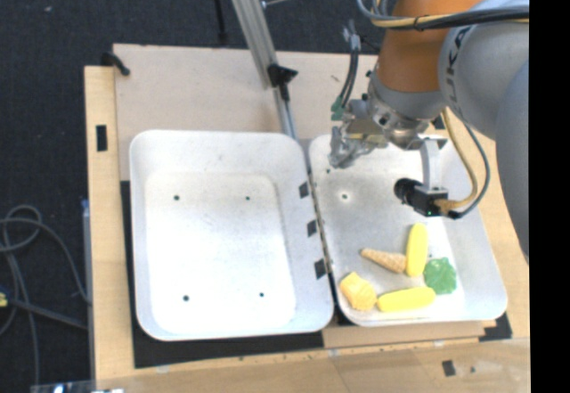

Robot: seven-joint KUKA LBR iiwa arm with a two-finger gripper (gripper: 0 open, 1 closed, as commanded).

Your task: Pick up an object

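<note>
My gripper (342,155) hangs over the far left corner of the right bin (374,200), with nothing visible between its fingers. The objects lie well away from it, at the bin's near side: a yellow corn-like piece (358,291) at the near left, a long yellow piece (406,298) beside it, a second yellow piece (416,249) standing more upright in the view, a tan cone (383,258) and a green lump (439,275).
The left bin (218,231) sits beside the right one, split from it by a ridge with black clips (313,226). A metal pole (258,35) slants across the back. A black cable and connector (419,195) hang off the wrist over the right bin.
</note>
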